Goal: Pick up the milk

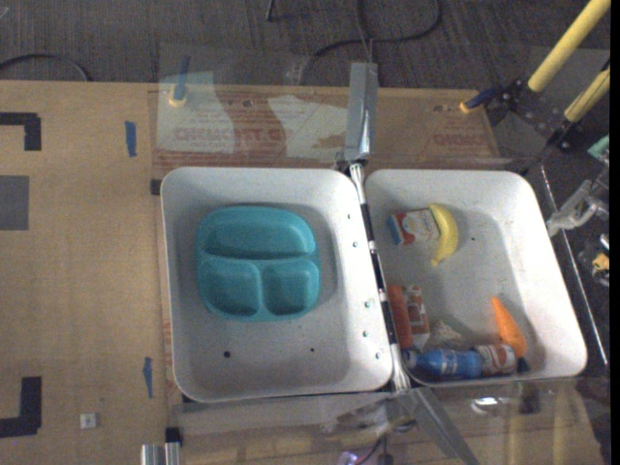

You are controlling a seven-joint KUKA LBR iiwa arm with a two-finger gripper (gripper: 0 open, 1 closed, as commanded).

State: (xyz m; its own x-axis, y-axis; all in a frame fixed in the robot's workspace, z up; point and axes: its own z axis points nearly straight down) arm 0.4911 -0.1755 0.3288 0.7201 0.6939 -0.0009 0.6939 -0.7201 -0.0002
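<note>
White right bin [542, 260]: milk [414, 227] touching banana [445, 232], untouched.

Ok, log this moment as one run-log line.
task: pick up milk | milk carton: right bin, far-left part, beside banana | left bin: teal tray | status: milk not picked

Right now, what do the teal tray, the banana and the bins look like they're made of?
Teal tray: looks like moulded plastic, matte, one even colour with rounded compartments. Banana: smooth, uniformly yellow, probably a plastic toy, though real fruit can't be ruled out. Bins: white, likely plastic, with soft rounded walls and a dull sheen.
</note>
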